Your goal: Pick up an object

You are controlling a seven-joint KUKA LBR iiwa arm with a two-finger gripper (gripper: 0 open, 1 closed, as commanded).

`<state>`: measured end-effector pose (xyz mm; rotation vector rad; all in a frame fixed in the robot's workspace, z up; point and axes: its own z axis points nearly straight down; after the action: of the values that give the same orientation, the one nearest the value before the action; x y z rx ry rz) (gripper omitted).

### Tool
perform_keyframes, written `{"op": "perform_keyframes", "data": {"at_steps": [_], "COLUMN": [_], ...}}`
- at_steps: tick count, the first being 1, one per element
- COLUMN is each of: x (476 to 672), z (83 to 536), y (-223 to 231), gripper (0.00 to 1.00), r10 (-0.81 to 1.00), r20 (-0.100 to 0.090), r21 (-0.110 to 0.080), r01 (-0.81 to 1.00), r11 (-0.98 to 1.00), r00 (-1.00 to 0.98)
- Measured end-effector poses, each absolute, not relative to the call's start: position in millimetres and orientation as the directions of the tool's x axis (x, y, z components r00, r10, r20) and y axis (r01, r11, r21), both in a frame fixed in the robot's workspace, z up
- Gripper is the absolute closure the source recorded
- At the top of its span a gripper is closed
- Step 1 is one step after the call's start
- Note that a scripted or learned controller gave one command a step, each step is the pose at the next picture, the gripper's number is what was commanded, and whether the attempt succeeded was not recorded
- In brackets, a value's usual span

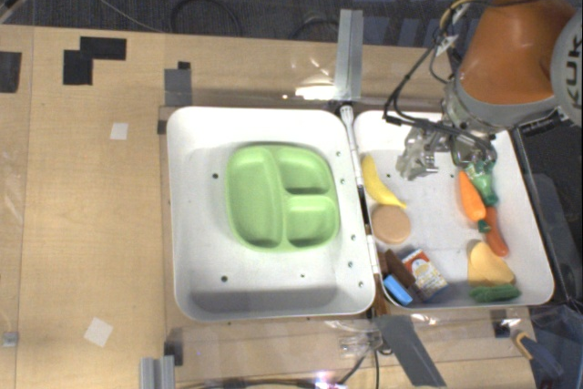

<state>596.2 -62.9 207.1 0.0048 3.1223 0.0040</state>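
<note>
While claw (417,161) hovers — banana (376,182) just left | apart

The desk (82,223) looks like pale, matt wood. Both white bins (196,287) seem smooth plastic with a soft sheen, the green divided plate (264,196) likewise. The gripper (421,161) is bare, shiny metal.

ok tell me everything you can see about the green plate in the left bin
The green plate is a pale green divided tray with rounded corners, plastic by its look. It has three hollows: one long one on its left and two smaller ones stacked on its right. It lies flat and right side up, about in the middle of the left bin, resting on the bin's floor. Nothing lies in it or touches it otherwise.
</note>
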Motion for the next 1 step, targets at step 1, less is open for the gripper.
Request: {"op": "perform_keyframes", "data": {"at_steps": [1], "x": [648.7], "z": [231.3], "y": [-117.9], "gripper": [1.0], "r10": [0.106], "r20": [-0.014], "r21": [0.0], "r01": [0.106], "r11": [0.994], "r00": [-0.994]}}
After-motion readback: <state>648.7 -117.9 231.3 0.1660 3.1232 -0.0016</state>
